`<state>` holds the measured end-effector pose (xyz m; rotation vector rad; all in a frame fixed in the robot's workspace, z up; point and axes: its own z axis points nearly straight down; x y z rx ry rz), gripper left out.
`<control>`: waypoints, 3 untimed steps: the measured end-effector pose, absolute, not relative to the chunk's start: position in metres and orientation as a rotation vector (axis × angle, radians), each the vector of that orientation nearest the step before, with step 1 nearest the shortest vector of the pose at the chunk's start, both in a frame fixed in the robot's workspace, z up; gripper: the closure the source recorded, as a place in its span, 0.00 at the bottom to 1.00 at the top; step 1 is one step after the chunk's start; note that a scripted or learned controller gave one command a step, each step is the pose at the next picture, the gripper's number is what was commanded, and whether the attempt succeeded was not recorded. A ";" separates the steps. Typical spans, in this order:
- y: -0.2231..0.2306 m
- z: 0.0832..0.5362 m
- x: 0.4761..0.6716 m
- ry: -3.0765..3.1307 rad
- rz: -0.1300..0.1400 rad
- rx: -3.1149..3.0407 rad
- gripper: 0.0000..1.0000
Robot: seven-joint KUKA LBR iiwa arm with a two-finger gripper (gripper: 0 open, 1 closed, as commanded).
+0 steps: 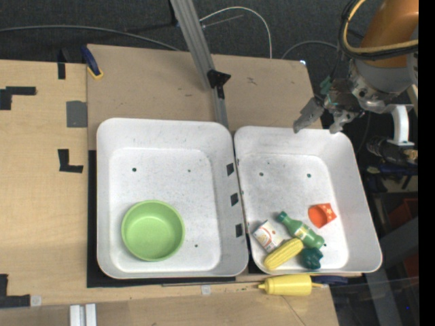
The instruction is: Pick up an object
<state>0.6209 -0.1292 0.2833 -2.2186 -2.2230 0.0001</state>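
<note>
My gripper [319,119] hangs above the far rim of the right bin [353,156], its two fingers spread apart and nothing between them. Well below it, in the bin's near part, lie an orange-red piece [322,214], a green bottle [300,229], a small white can [266,236], a yellow corn cob [283,253] and a dark green piece [310,259]. These lie close together, the bottle touching the corn.
A green bowl [153,229] sits in the near-left of the left bin [109,141]. A yellow bottle [287,286] lies on the bench just outside the right bin's near rim. A grey pole [194,29] slants up behind the bins.
</note>
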 end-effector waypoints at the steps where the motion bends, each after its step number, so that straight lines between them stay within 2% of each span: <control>1: -0.129 0.283 0.621 -2.224 0.001 -2.218 0.00; 3: -0.122 0.177 0.623 -2.221 0.008 -2.217 0.00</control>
